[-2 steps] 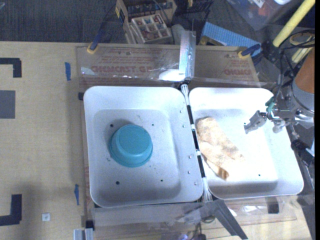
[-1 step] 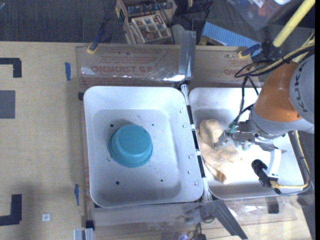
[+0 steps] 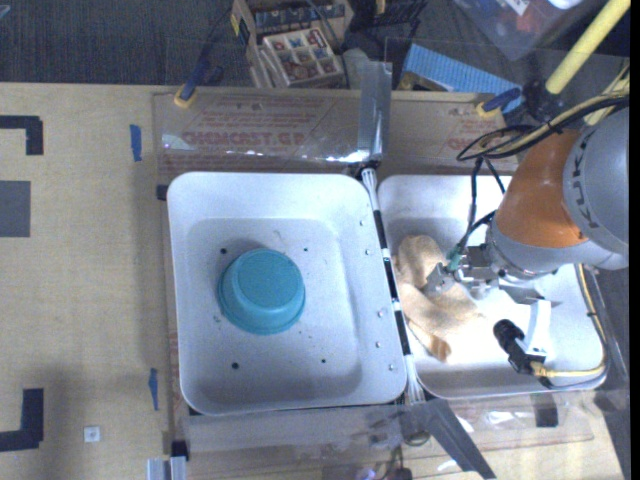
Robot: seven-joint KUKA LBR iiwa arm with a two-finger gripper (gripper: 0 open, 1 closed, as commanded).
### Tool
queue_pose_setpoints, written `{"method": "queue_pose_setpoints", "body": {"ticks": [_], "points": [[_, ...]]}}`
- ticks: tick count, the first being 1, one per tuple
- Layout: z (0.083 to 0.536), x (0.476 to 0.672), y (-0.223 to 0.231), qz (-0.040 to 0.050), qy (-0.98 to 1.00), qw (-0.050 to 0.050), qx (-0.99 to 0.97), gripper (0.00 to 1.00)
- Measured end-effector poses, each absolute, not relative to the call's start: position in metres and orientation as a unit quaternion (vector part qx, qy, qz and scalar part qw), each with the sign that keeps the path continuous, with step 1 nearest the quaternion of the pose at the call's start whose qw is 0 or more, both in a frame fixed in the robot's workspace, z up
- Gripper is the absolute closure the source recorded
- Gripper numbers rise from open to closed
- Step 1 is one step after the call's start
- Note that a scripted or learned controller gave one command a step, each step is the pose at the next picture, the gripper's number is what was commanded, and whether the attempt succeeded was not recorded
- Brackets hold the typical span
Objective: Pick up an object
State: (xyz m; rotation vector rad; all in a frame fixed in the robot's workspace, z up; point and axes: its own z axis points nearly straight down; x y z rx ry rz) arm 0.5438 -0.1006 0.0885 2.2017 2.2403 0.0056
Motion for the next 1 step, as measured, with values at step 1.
{"method": "queue_pose_setpoints", "body": {"ticks": [1], "points": [[0.0975,0.5441,-0.1028,0.0024,0.711,0.001,0.703,1.00]]}}
